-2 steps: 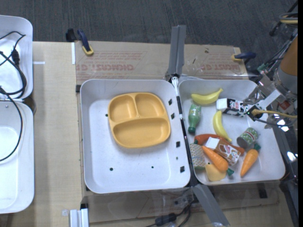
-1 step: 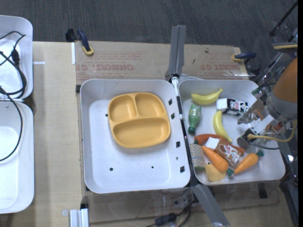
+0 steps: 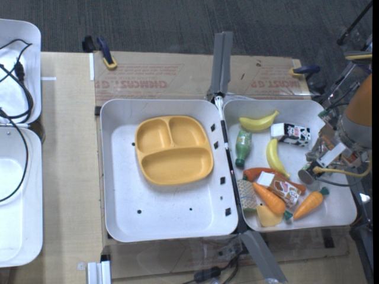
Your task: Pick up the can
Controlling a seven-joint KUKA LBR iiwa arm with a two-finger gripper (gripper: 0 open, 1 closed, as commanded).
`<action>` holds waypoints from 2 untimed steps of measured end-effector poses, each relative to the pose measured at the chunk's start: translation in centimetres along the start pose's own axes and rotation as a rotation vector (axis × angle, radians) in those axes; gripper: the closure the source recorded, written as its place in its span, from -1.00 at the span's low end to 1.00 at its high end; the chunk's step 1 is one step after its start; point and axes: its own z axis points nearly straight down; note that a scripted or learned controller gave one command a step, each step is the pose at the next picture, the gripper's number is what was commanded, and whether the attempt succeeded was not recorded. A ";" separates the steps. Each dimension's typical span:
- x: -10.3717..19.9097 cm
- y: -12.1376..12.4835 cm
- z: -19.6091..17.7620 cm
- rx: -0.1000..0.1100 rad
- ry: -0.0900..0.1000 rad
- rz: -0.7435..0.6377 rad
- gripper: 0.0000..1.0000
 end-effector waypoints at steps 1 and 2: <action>3.2 -2.0 -14.0 -0.007 -0.002 0.118 1.00; 3.6 -1.2 -7.2 -0.005 -0.003 0.357 1.00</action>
